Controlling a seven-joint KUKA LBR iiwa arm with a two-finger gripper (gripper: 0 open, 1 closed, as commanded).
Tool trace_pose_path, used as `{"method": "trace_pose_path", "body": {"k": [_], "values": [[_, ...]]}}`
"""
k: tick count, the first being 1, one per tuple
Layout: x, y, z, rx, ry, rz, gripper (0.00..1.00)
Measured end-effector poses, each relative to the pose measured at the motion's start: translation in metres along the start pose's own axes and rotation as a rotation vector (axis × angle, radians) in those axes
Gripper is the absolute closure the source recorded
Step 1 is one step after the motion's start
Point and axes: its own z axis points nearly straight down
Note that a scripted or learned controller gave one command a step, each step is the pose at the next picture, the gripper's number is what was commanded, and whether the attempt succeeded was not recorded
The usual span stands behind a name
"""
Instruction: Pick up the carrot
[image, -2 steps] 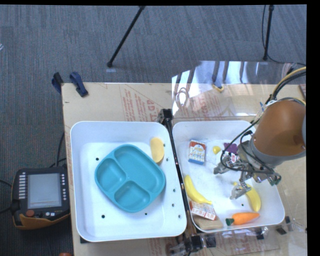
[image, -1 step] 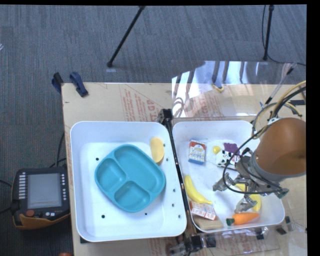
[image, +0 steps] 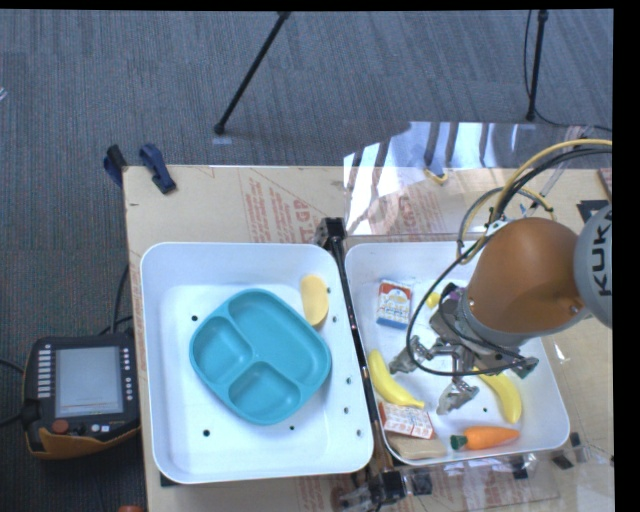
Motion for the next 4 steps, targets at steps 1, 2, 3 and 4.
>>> {"method": "trace_pose_path", "body": {"k": [1,2,3,4], "values": [[0.048,0.004,-0.002,0.008,-0.005,0.281,0.00],[0.086,-0.069,-0.084,0.012,-0.003,0.320,0.00],[0.097,-0.055,-0.003,0.010,-0.011,0.252,0.00],[0.034,0.010,-0.015,0.000,-0.001,0.249,0.00]]}}
